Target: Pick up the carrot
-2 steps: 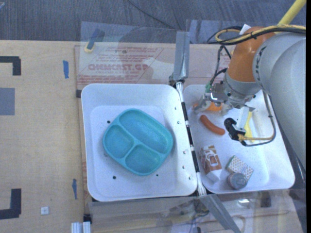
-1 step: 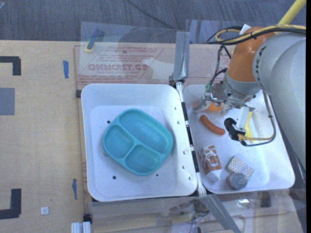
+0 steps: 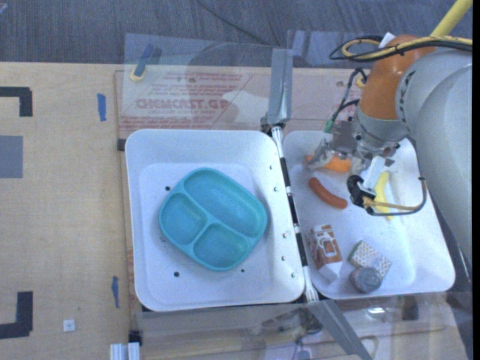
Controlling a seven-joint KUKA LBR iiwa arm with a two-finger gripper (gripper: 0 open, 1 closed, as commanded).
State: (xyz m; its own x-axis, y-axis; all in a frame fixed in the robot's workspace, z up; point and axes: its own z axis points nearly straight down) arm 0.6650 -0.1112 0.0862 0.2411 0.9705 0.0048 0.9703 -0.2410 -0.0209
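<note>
Nearest the camera, at the front of the right bin (image 3: 439, 272), lie a grey can (image 3: 367, 279), a patterned packet (image 3: 370, 256) and a small carton (image 3: 325, 246). Further back a sausage (image 3: 328, 192) lies slantwise on the bin floor. The carrot (image 3: 339, 164) is at the back of that bin, a short orange piece mostly hidden under the end effector (image 3: 346, 156), which sits right over it. Whether the end effector is apart or clamped on the carrot cannot be told. A yellow item (image 3: 383, 188) lies just right of it. The left bin (image 3: 142, 223) carries a blue plate (image 3: 213, 217).

The carrot is likely a light, stiff plastic toy, smooth and tapered, so apt to slip or roll. Gripping across its thicker middle, square to its length, looks safest.
</note>
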